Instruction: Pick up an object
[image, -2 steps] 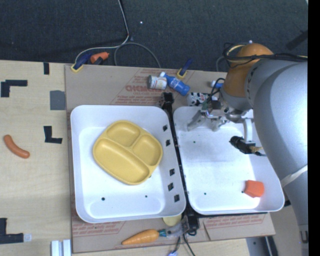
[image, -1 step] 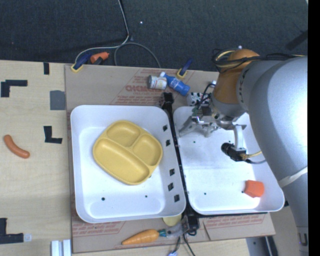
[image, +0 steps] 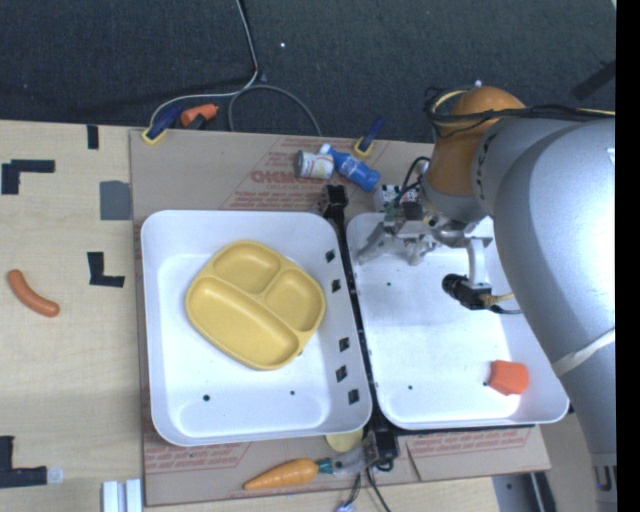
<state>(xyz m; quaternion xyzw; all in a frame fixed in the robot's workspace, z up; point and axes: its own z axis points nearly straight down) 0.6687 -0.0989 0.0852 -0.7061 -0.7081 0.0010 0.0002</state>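
A small orange block lies in the right bin, close to its near right corner. A yellow divided plate rests in the middle of the left bin. My gripper hangs over the far left part of the right bin, beside the divider between the bins. Its fingers stand spread and open, with only bare white bin floor between them. The orange block is well away from the gripper, toward the near right.
An orange carrot lies on the cardboard in front of the bins. A sausage lies on the bench at far left. A blue and white bottle and clamps sit behind the bins. The arm's grey body covers the right side.
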